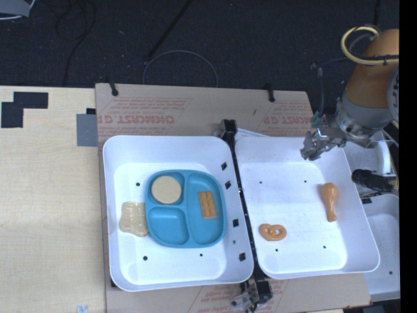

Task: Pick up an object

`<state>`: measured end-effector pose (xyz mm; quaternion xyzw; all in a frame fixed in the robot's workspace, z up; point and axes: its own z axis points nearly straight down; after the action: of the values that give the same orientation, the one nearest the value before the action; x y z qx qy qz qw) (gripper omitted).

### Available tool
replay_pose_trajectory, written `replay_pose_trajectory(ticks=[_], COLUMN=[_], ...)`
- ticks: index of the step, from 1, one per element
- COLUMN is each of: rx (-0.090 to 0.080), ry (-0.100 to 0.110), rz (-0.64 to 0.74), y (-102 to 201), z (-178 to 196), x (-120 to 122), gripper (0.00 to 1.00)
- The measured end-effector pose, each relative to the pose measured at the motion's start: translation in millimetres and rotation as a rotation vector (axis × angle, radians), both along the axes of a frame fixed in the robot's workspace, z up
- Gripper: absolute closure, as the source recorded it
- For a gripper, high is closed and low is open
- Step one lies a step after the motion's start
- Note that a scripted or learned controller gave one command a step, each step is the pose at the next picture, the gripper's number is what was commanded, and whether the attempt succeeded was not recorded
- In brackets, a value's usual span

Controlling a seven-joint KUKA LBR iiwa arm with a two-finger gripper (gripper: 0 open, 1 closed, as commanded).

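The jaws [315,147] hang at the upper right of the frame, over the back edge of the right bin [365,256]; I cannot tell if they are apart or together. Just below them lies a drumstick [329,201], then a pretzel [272,232]. The left bin [124,269] holds a blue tray [176,230] with a round cracker [165,189] and a waffle [207,205]. A toast piece [133,218] touches the tray's left side.

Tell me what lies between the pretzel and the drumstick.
Only bare white bin floor, seen in the camera view, between pretzel and drumstick.
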<state>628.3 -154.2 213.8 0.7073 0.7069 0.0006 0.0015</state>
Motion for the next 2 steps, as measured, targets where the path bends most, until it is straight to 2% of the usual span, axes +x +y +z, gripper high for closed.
replay_pose_trajectory(ticks=[1, 2], rx=[0.001, 0.004], ry=[-0.002, 0.008], rz=[0.003, 0.004], y=[6.9, 55.6], z=[59.4, 41.8], x=[-3.2, -18.5], gripper=[1.0, 1.0])
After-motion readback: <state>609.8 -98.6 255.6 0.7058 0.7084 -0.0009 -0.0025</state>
